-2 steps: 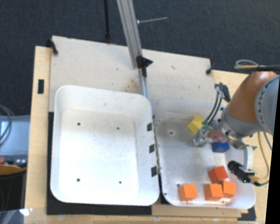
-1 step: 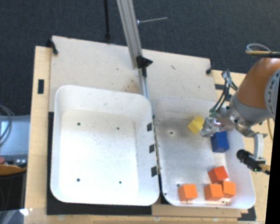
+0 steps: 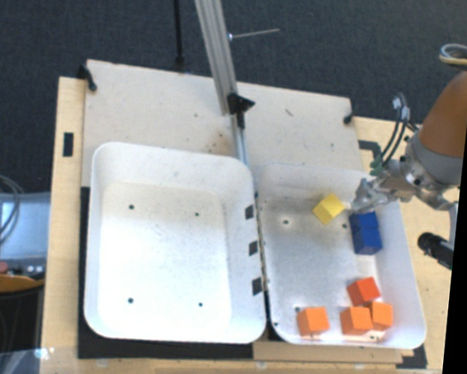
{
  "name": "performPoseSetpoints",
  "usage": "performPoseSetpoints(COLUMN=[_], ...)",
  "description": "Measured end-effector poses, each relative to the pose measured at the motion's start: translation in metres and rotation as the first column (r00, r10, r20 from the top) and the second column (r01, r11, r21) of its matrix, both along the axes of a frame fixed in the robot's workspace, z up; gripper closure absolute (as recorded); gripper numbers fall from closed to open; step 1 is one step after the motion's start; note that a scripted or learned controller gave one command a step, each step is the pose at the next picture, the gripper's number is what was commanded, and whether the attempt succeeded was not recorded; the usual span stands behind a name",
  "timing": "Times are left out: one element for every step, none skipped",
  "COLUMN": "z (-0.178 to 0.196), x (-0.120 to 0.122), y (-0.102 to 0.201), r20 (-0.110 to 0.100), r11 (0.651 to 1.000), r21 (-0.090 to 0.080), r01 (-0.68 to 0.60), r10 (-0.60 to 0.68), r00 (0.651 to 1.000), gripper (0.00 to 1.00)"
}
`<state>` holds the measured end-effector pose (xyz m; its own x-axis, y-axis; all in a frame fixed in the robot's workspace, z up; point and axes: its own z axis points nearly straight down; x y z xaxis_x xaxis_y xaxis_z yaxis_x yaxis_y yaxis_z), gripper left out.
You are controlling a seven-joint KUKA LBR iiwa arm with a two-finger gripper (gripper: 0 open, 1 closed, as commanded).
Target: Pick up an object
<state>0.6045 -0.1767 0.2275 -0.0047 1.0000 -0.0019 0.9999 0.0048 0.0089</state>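
In the right bin (image 3: 293,255) a yellow cube (image 3: 328,209) lies near the middle of the far half. A blue block (image 3: 365,233) lies just to its right. Several orange blocks sit in the near right corner: one (image 3: 364,289) stands a little apart toward the middle, two (image 3: 381,314) (image 3: 356,320) press together, and one (image 3: 312,321) rests to their left. My gripper (image 3: 367,202) hangs at the far end of the blue block, right of the yellow cube, with the grey wrist and orange band (image 3: 448,117) behind it. Whether it touches the block is unclear.
The left bin (image 3: 98,209) stands beside the right one, their rims meeting in the middle. A slanted metal rail (image 3: 219,48) rises from the back of the bench. A grey device with cables (image 3: 8,237) lies off the bench at the left.
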Motion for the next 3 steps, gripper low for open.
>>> performPoseSetpoints(z=[0.018, 0.009, 0.004], x=[0.001, -0.02, -0.032], y=[-0.001, 0.043, 0.1], r20=[-0.005, -0.008, -0.009], r11=[1.0, 1.0, 1.0], r21=[0.002, 0.0, 0.002], r01=[-0.002, 0.001, -0.001], r10=[0.002, -0.001, 0.001], r00=[1.0, 1.0, 1.0], gripper=[1.0, 1.0, 1.0])
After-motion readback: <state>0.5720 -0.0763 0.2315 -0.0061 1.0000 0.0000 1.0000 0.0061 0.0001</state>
